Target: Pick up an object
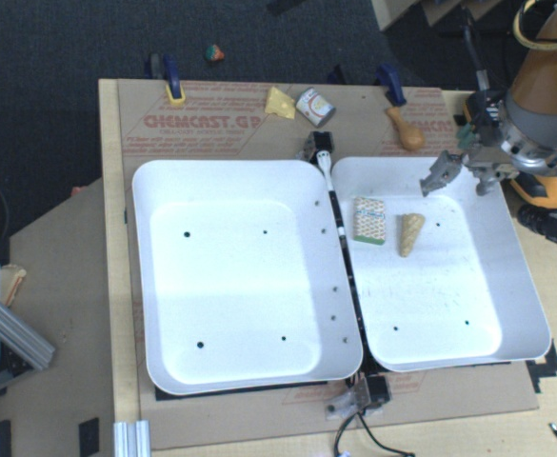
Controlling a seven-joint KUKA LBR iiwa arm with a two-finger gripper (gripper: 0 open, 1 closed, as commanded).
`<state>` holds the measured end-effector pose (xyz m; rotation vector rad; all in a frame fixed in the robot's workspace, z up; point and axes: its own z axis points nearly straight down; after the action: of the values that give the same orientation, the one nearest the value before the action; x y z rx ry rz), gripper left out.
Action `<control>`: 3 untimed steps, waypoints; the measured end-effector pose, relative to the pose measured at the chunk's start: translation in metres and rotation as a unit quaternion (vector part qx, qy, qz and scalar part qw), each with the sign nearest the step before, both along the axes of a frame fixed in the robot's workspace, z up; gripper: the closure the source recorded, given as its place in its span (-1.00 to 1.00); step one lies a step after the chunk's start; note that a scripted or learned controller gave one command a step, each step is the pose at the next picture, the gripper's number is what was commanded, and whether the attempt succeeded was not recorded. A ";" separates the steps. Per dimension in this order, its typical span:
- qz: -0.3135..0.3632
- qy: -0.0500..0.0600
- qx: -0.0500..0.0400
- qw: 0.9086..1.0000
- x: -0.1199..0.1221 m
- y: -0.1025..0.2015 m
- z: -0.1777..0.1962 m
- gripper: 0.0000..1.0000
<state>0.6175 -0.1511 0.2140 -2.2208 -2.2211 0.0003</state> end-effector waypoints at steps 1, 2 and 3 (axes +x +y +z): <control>-0.001 0.005 0.001 1.000 0.014 -0.017 -0.124 -1.00; 0.001 -0.003 -0.001 1.000 0.051 -0.007 -0.129 -1.00; 0.002 0.000 0.000 1.000 0.049 0.033 -0.129 -1.00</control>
<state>0.6668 -0.1183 0.0852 -2.2161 -2.2242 0.0005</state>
